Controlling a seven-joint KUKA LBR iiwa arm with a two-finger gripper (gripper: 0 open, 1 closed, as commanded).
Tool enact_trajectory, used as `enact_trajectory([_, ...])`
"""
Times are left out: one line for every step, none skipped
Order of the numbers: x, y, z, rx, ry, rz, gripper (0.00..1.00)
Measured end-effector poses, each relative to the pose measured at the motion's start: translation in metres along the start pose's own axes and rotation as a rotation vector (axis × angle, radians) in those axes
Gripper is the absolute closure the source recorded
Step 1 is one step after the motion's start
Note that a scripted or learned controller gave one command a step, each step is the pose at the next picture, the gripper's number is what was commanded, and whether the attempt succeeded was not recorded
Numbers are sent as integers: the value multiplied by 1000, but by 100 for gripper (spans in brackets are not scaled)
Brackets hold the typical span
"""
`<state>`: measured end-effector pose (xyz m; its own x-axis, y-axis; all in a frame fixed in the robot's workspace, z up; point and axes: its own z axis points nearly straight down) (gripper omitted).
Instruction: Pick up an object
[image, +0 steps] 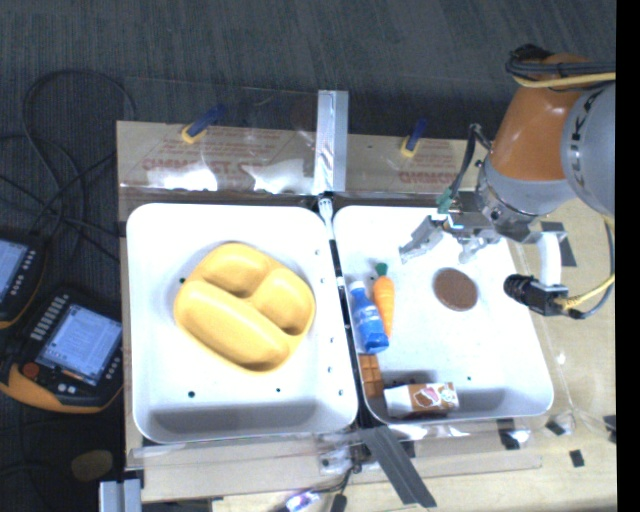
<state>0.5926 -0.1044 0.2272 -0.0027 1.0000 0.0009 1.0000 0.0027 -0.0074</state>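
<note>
The right bin (520, 370) holds several small things, any of which could be the object to pick. Nearest the end effector (447, 240) is a flat brown disc (456, 290), round and dull, lying alone on the bin floor toward the back right. Along the left wall lie a blue tube (366, 318) with a white cap and, touching its right side, a small carrot (383, 302) — orange with a green top, pointing toward the front. At the front left corner sits a little carton (424, 397) on its side, white and brown, with what may be a brown bar (371, 376) just beside it, though that part is hard to read. The left bin (160, 400) carries one thing only — a large yellow lump (244, 305), smooth and lobed, lying in its middle. The end effector hangs over the back of the right bin, its grey fingers spread apart with nothing between them, just above and behind the disc. The arm (545, 130) reaches in from the right over the desk (150, 160).
</note>
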Motion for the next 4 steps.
enact_trajectory([7,13,81,1,0,-61,0])
enact_trajectory([-32,20,84,0,0,88,0])
enact_trajectory([7,70,122,0,-3,-93,0])
enact_trajectory([7,68,116,6,-4,-94,100])
